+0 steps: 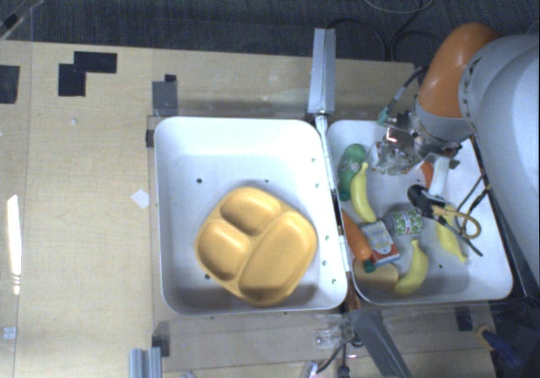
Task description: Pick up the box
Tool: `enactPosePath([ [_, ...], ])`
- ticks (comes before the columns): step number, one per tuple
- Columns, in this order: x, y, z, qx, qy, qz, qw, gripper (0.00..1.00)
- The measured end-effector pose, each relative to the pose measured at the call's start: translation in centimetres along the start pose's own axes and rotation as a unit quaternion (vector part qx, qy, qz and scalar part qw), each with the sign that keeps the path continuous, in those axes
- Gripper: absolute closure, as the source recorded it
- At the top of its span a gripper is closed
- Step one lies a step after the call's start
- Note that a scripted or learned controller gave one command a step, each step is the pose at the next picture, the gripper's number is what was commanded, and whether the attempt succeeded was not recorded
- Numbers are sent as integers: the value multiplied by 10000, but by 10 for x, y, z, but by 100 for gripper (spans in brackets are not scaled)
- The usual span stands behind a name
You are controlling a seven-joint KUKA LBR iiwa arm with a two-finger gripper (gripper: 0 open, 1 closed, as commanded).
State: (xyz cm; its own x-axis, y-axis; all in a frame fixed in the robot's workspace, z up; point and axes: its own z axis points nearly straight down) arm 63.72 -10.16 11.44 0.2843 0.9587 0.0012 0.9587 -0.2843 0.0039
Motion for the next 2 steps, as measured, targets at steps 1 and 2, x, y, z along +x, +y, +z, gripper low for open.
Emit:
enactPosePath([
  [1, 62, 17, -73, -15, 4, 25, 10000, 100],
  [2, 143, -8, -119, -6, 7, 641, 9979, 100],
])
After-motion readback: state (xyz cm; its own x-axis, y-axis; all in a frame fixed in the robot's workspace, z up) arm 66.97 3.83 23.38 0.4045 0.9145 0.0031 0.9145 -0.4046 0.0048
